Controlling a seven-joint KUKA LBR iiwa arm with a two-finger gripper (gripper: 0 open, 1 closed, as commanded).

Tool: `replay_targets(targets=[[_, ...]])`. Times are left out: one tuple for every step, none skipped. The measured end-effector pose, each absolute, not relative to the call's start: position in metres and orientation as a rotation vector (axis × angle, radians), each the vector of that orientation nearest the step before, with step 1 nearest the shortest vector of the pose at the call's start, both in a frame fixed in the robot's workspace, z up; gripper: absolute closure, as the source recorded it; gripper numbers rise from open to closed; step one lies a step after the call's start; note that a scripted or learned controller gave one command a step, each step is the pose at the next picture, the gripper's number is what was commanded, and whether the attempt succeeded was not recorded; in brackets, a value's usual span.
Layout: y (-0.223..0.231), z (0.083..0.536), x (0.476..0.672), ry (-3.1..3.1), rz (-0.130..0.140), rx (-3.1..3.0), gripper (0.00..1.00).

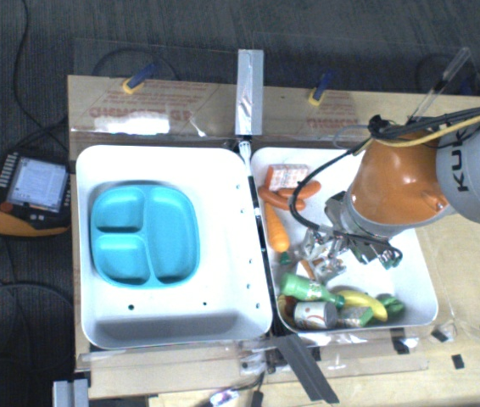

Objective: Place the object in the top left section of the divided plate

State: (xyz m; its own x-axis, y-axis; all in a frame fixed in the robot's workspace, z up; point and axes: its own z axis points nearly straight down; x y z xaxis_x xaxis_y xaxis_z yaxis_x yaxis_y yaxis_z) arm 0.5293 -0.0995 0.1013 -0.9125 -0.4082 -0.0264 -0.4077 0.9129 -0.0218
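1 banana (360,299) and 2 carrots (276,224) lie under the hand (325,257), its grip unclear; 1 divided plate (145,232).

Divided plate left, cluttered bin right

The blue three-section plastic plate (145,233) lies in the left shallow white bin (172,325); the right shallow white bin (422,299) holds the orange carrot (276,227) behind the yellow banana (364,301).

Grey arm enters from right, orange band above wrist, wrist bent downward; claw (325,257) hangs low, pointing down-left.
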Motion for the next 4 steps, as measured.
replay_targets(targets=[[-0.103, 0.102, 0.521, 2.922, -0.030, -1.028, 1.00], [-0.076, 0.184, 0.564, 2.950, 0.006, -1.069, 1.00], [0.032, 0.186, 0.524, 2.891, 0.004, -1.212, 1.00], [0.118, 0.101, 0.504, 2.989, 0.002, -0.861, 1.00]])
